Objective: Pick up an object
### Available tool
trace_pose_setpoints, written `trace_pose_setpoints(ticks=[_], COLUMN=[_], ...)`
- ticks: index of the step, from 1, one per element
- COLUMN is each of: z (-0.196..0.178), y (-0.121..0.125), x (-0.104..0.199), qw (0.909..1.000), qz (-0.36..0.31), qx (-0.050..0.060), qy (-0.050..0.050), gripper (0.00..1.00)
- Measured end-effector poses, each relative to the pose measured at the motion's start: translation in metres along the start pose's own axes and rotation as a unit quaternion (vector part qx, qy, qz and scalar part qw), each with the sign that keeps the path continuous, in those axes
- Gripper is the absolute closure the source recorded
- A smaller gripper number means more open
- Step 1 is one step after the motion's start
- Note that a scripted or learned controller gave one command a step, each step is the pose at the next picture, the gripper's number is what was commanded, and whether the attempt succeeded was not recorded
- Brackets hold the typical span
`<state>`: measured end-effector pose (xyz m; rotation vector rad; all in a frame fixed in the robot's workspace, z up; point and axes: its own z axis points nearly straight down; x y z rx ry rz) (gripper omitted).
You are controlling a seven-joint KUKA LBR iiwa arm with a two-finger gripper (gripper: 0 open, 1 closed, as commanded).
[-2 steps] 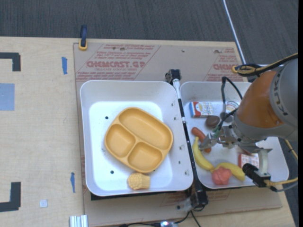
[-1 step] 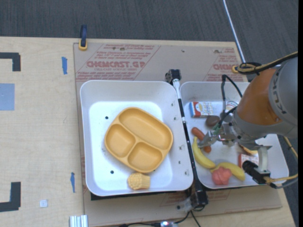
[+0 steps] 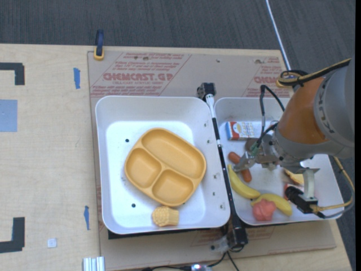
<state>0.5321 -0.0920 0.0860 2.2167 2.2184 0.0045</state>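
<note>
My gripper [image 3: 249, 161] hangs low in the right bin [image 3: 337, 192], at its left side. It is directly over a red-orange sausage [image 3: 246, 175] that lies slantwise on the bin floor. A yellow banana [image 3: 248, 189] curves just below the sausage. A pink-red fruit [image 3: 263, 210] rests near the front wall, touching the banana. A small blue and white carton [image 3: 241, 130] lies at the back of the bin. A pale slice [image 3: 294, 177] peeks out from under the wrist. The grey and orange arm [image 3: 307, 117] covers the bin's right half.
The left bin [image 3: 110, 145] holds a yellow three-part plate [image 3: 164, 166] and a small yellow corn piece [image 3: 164, 216] by its front wall. A black clamp [image 3: 207, 89] sits at the back between the bins. Cables [image 3: 324, 209] trail by the right bin's front corner.
</note>
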Motion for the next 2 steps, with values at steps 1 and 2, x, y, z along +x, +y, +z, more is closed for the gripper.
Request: trace_pose_setpoints(ticks=[1, 2], z=[-0.011, -0.099], y=[0.001, -0.048], x=[0.0, 0.066], qw=[1.0, 1.0], qz=[0.0, 0.0], qx=[-0.002, 0.002], qy=[-0.001, 0.001], gripper=[1.0, 1.0])
